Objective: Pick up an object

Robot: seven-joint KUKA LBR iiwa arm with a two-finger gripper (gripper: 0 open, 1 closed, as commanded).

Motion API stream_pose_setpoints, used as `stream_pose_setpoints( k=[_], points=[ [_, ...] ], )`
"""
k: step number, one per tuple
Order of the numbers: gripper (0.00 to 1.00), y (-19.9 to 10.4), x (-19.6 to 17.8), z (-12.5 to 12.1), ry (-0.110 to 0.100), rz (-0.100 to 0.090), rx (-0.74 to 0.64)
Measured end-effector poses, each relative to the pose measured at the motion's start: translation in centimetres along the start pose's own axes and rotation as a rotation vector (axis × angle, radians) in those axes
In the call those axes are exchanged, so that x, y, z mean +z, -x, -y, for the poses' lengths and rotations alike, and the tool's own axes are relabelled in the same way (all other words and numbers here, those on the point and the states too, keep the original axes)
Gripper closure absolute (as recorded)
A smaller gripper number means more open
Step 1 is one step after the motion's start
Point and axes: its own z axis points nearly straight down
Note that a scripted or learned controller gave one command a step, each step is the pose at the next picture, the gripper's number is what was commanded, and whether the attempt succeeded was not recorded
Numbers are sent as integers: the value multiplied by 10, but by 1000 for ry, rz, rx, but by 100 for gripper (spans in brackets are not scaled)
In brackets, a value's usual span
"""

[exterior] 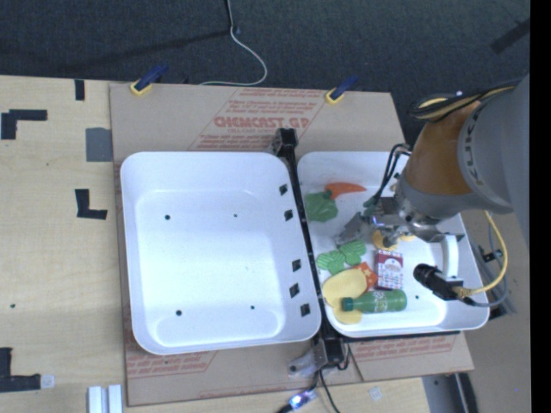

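the likeliest thing to lift is the small red and white carton (389,271), lying flat near the middle of the right bin (456,321), just below the gripper (379,224). it looks light and stiff, with flat printed faces that may be a little slick; i would take it across its short width. touching its lower edge, the green bottle (375,301) lies on its side toward the bin's front edge, round and apt to roll, overlapping a yellow piece (343,284). a green leafy piece (343,255) sits toward the left wall, another green piece (321,206) further back, and an orange carrot (345,188) near the back edge; these look like light toy food. i cannot tell how the gripper's fingers stand. the left bin (138,175) sits alongside.
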Motion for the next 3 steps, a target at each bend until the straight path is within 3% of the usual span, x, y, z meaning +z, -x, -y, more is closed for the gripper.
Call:
stream_pose_setpoints(
  k=[1,2,3],
  points=[
    [0,-25,25,73,4,-2,-6],
    [100,-24,14,70,8,-1,-5],
    [100,-95,-81,13,20,-3,-16]
  ],
)
